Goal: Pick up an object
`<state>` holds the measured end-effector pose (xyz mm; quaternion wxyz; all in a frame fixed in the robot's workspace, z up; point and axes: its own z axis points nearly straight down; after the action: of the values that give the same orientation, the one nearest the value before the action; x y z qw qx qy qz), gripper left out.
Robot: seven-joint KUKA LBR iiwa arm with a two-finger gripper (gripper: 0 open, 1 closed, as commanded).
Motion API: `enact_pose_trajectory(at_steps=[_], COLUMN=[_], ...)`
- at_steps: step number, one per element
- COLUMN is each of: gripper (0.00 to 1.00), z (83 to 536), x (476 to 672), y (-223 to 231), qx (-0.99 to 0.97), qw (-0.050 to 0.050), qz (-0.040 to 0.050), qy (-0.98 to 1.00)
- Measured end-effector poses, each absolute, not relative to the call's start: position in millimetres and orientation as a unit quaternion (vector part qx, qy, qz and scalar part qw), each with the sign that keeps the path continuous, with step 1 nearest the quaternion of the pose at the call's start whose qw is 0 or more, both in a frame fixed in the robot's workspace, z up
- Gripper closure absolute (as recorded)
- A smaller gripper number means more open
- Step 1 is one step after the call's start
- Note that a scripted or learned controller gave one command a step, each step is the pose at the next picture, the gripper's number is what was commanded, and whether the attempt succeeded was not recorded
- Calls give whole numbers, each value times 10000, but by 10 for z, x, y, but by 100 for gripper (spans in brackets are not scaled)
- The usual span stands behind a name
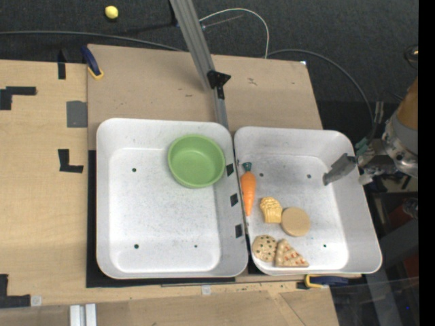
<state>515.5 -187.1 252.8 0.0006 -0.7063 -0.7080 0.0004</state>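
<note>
The right bin (353, 202) holds an orange carrot (248, 191) by its left wall. Near it lie a yellow waffle-like piece (270, 210) and a round tan biscuit (296, 221). A speckled cookie (264, 248) and a pizza slice (290, 255) rest along the front wall. A green bowl (196, 160) sits in the back of the left bin (122, 202). My gripper (338, 169) hangs over the right bin's right side, apart from all the food pieces, with nothing seen in it.
A grey metal pole (197, 43) slants from the top down to the gap between the bins. Cables (299, 56) trail behind the right bin. A small yellow ball (111, 11) lies on the dark floor at the far left.
</note>
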Motion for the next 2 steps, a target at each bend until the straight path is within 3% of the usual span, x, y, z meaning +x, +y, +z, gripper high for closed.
enact_pose_trajectory(at_steps=[1,2], gripper=[0,0], z=[2528,2092], x=[5155,5136], y=[-1871,-1838], qx=[-7063,-7066], qw=[6,22], qz=[3,17], qy=[-7079,-7076])
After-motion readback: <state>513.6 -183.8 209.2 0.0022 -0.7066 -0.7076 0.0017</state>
